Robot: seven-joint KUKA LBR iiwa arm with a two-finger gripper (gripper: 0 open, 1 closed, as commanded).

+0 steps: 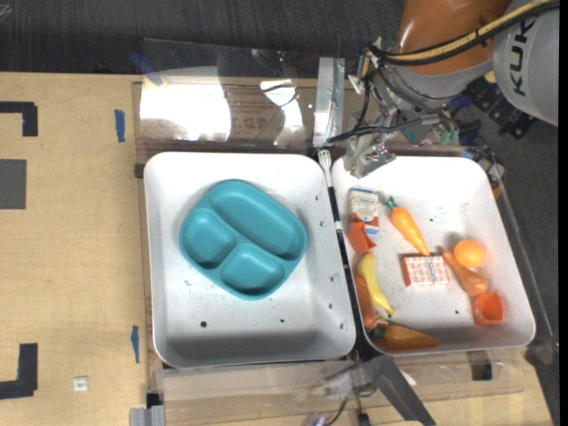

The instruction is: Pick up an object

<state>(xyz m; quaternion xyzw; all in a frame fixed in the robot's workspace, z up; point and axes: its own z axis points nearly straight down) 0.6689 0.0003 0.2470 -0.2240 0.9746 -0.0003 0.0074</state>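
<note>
Light wood tabletop spreads out on the left, marked with black tape corners and a few blue tape strips, and two shallow white bins sit side by side on it. Over in the left bin lies a teal divided plate, three compartments, tilted a touch, all alone in there.

Now to the right bin, where the action is. Toy food is scattered about: a small carton with a red-and-white label near the top left, a red piece just below it, a carrot lying on a slant beside them. A yellow banana runs down the left side, a red-and-white box sits mid-bin, and an orange ball rests just right of that box. An orange cup sits toward the lower right, and another carrot lies along the bottom edge.

And the arm, grey with its big orange band, comes in from the upper right. Its claw hangs at the top left corner of the right bin, just above the carton. Cables and metal clutter that spot, so I cannot tell how wide the claw stands, and nothing shows between its tips.
</note>
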